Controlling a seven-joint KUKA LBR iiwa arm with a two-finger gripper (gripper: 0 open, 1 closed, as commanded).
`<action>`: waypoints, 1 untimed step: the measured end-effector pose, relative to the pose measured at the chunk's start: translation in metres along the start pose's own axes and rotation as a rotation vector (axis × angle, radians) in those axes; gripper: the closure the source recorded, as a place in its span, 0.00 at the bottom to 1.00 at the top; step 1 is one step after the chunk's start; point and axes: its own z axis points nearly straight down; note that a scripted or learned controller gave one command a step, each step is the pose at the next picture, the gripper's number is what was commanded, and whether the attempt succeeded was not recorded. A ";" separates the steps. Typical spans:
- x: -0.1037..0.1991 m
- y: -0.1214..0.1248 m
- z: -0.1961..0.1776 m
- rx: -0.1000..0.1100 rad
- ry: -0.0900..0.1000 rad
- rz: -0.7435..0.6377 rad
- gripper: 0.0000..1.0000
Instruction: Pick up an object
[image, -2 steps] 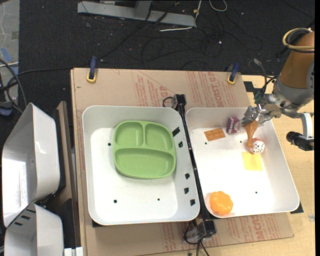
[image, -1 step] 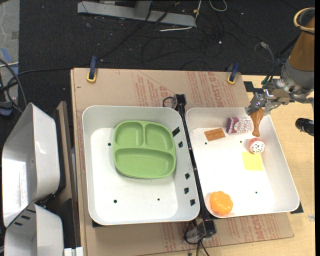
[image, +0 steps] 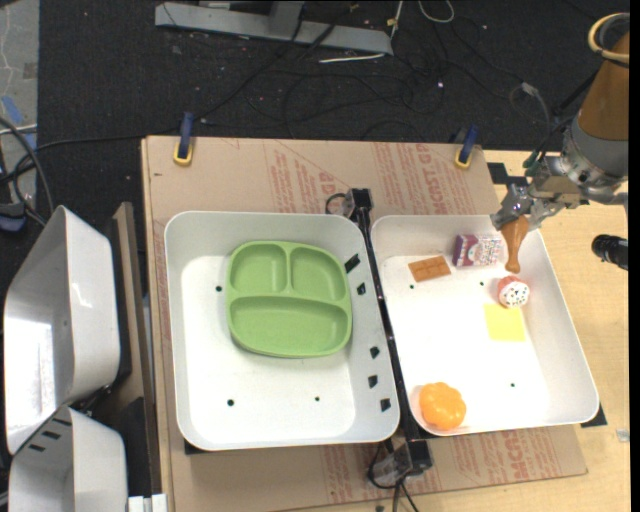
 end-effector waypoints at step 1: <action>0.047 -0.025 -0.011 0.004 0.002 -0.002 1.00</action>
